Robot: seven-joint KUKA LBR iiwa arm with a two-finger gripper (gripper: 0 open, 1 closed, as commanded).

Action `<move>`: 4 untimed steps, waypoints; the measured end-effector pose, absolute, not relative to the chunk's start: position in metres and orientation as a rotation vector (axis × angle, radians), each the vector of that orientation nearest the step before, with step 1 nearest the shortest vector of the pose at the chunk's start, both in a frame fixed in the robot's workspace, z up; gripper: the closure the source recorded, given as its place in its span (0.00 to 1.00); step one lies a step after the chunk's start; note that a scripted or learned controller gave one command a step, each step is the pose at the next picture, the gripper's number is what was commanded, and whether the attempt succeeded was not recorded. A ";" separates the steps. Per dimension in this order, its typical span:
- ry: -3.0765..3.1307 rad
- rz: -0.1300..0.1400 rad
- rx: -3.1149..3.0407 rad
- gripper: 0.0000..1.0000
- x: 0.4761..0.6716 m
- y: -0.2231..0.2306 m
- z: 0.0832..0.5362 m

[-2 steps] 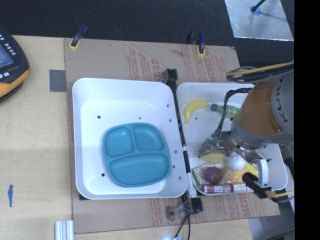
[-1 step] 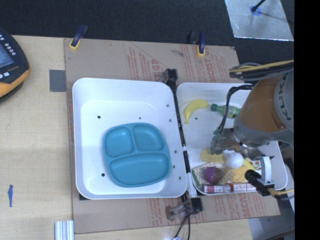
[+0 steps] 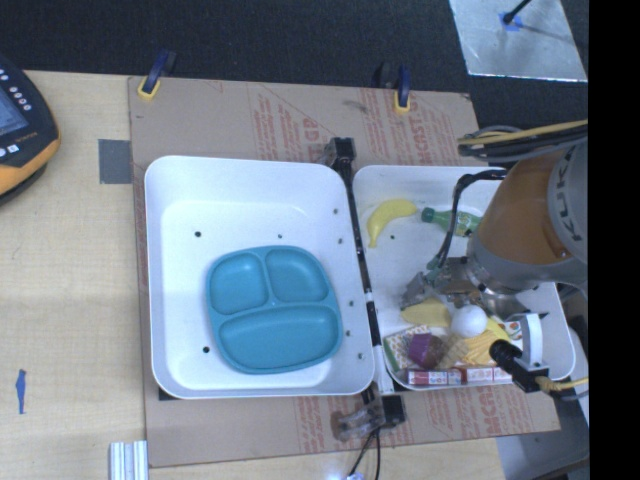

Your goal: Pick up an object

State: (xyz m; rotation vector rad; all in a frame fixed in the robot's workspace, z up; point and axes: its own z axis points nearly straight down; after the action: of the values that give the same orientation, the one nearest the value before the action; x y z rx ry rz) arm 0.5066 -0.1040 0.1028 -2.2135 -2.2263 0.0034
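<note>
The right bin (image 3: 400, 183) holds a jumble of small items. A yellow banana (image 3: 389, 217) lies near its back left, with a green bottle (image 3: 449, 220) beside it, partly hidden by the arm. Toward the front lie a pale yellow piece (image 3: 425, 314), a white ball (image 3: 468, 321), a purple item (image 3: 422, 348), a yellow ridged item (image 3: 481, 348) and a red-and-white box (image 3: 450, 376). My gripper (image 3: 428, 286) hangs low over the middle of this bin, just above the pale yellow piece and the white ball. The arm's grey wrist (image 3: 520, 228) covers the bin's right part.
The left bin (image 3: 170, 198) holds a blue divided plate (image 3: 275, 308). A black divider (image 3: 356, 258) runs between the bins. Both bins rest on cardboard (image 3: 250, 118) clamped to the bench. A yellow-and-black pendant (image 3: 20, 128) lies at the far left.
</note>
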 end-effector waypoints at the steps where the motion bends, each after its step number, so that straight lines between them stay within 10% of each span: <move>1: -2.224 0.005 -2.212 0.00 0.507 -0.096 0.091; 3: -2.221 0.006 -2.212 0.00 0.500 -0.100 0.091; 4: -2.227 -0.003 -2.217 1.00 0.503 -0.101 0.105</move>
State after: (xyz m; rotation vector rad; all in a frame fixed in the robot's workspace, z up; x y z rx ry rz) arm 0.5028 -0.1015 0.1046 -2.2174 -2.2268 -0.0027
